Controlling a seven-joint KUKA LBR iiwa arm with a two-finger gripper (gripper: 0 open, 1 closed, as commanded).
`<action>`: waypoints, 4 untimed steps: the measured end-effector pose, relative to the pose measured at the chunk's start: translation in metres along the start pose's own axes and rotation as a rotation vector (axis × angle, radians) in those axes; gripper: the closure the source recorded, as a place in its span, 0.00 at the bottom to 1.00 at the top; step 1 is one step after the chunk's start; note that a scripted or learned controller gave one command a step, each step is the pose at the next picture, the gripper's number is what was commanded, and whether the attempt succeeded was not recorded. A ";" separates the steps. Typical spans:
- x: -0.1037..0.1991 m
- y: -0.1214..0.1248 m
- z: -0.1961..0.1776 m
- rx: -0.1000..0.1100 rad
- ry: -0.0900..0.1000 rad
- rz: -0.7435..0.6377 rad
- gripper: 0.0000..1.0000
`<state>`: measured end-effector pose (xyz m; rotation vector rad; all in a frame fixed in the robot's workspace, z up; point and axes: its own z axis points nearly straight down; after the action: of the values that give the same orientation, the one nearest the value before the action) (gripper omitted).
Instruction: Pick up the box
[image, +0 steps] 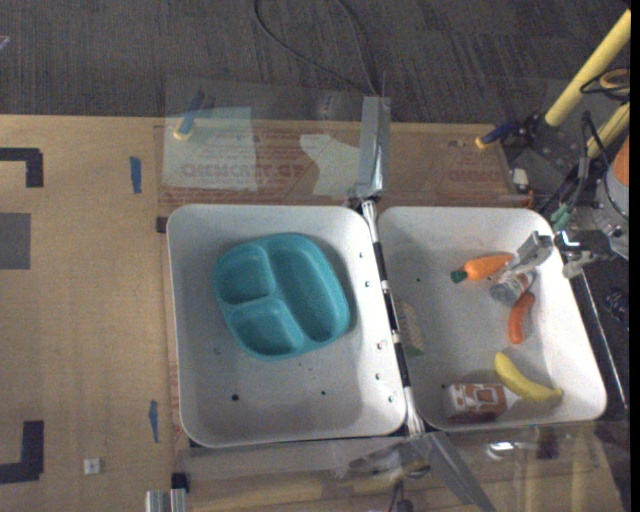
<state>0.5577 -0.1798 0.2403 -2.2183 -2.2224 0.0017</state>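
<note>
We judge the step in hand to be the approach: the box (474, 399) lies flat near the front wall of the right bin (440, 240), at about six o'clock in it, with the banana (527, 379) just beside it at three o'clock. To do this well we should bring the claw (520, 270) across the bin toward six o'clock, centre it over the box, turn the fingers to span its short sides, and come down clear of the banana and the wall. The claw now sits at about one o'clock in the bin, touching or just above the carrot (484, 267) and a sausage (517, 318); we cannot tell whether it is spread or pressed together, and nothing is seen pinched in it.
</note>
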 end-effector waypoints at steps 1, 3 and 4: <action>-0.040 0.024 0.046 -0.003 -0.002 0.015 0.00; -0.028 0.018 0.110 0.002 0.001 0.330 0.00; 0.010 0.091 0.154 -0.005 -0.001 0.320 0.00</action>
<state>0.6480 -0.1698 0.0861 -2.5472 -1.8438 -0.0016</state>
